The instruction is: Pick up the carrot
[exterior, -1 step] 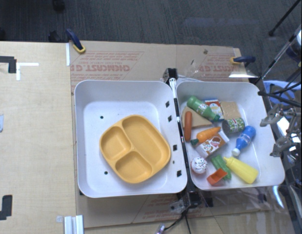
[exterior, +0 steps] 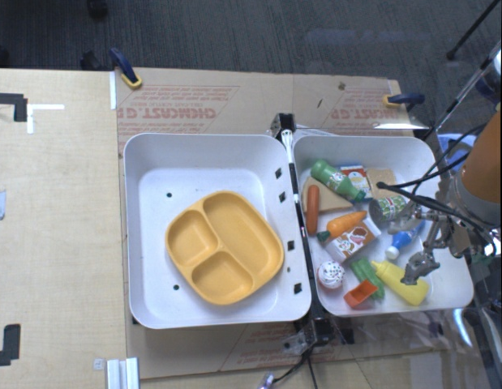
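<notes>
- The carrot (exterior: 346, 222) lies in the right bin (exterior: 445, 298), near its middle, tilted with the thick orange end up-right and the green tip at lower left.
- It is crowded: a red sausage (exterior: 313, 207) just to its left, a green bottle (exterior: 338, 180) above, and a small printed carton (exterior: 352, 243) touching or nearly touching its lower side.
- The end effector (exterior: 419, 266) hovers over the right part of the same bin, above a yellow squeeze bottle (exterior: 401, 283); its fingers appear parted and nothing is between them.
- A good approach, as I judge it, shifts left to centre over the carrot's mid-body.
- The fingers should close across the carrot's narrow width, turned square to its long axis.
- The main risk is catching the carton or sausage; descend straight and low.
- The left bin (exterior: 145, 241) holds a yellow divided plate (exterior: 225, 246), irrelevant here.
</notes>
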Controlling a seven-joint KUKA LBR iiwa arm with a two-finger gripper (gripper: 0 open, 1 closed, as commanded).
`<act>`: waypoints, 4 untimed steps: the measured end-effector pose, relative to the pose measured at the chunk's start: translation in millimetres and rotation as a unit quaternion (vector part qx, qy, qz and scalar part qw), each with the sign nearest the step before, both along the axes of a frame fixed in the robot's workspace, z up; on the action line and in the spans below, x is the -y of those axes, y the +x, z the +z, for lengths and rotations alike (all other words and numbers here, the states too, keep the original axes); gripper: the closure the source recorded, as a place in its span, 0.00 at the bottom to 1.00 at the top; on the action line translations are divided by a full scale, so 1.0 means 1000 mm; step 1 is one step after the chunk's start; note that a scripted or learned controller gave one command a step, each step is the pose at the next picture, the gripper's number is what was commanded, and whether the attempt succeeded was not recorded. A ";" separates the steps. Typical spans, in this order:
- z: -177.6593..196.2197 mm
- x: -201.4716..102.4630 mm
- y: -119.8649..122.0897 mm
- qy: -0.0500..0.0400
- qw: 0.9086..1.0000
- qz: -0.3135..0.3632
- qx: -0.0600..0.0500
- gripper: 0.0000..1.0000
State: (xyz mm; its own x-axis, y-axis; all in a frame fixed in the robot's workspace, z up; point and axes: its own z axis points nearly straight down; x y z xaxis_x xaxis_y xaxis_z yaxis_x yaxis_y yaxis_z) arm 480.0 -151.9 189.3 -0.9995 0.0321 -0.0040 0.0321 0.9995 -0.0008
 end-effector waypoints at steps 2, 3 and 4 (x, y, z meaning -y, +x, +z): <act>-0.094 -0.061 0.119 0.002 0.970 -0.242 0.002 0.00; -0.096 -0.050 0.157 -0.001 0.911 -0.413 -0.008 0.00; -0.096 -0.045 0.168 -0.001 0.809 -0.587 -0.008 0.00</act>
State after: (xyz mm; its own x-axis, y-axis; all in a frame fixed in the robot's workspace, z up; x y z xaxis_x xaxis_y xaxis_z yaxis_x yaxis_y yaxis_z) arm 648.0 -106.6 93.1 -0.2791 0.9602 0.0077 0.9602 0.2791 -0.0132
